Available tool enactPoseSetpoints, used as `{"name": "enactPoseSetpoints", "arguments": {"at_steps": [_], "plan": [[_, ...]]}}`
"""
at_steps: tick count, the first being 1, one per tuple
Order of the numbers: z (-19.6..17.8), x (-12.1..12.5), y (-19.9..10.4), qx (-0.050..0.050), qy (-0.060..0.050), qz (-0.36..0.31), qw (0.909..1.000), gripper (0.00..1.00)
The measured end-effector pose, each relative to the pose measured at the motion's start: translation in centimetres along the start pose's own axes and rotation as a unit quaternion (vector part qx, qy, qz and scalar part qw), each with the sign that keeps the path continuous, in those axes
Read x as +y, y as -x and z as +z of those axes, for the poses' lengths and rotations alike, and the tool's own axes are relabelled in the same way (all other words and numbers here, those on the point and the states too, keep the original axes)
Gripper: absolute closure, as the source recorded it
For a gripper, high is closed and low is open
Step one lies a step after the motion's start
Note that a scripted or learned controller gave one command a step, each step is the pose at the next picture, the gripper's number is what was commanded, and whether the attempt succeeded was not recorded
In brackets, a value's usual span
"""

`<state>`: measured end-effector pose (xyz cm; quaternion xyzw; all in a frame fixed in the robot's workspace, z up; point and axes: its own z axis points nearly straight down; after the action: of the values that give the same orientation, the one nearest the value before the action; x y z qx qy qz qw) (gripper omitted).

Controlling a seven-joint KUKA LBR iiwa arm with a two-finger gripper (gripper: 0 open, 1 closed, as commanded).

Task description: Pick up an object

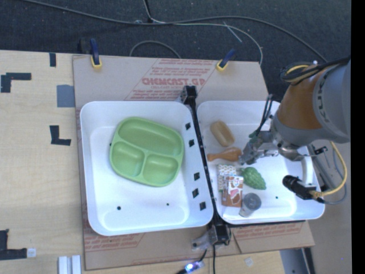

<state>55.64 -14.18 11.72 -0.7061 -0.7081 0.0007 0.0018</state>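
Two bins sit side by side on a board (171,81): the left bin (94,170) holds a sectioned tray (147,151) toward its far side. In the right bin (296,210), a bread roll (222,133) lies farthest back, a drumstick (224,154) just in front of it, then a small carton (230,188) with a leafy vegetable (254,178) to its right. A can (250,203) lies nearest the front edge, touching the carton; the gripper (249,154) hangs above the vegetable, right of the drumstick.

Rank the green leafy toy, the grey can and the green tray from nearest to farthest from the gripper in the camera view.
1. Green leafy toy, just below the gripper in the right bin.
2. Grey can, at that bin's near edge.
3. Green tray, in the left bin.
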Motion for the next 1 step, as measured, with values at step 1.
{"name": "enactPoseSetpoints", "arguments": {"at_steps": [1], "plan": [[-4.77, 1.03, -0.19, -0.001, 0.004, 0.0, 1.0, 1.0]]}}
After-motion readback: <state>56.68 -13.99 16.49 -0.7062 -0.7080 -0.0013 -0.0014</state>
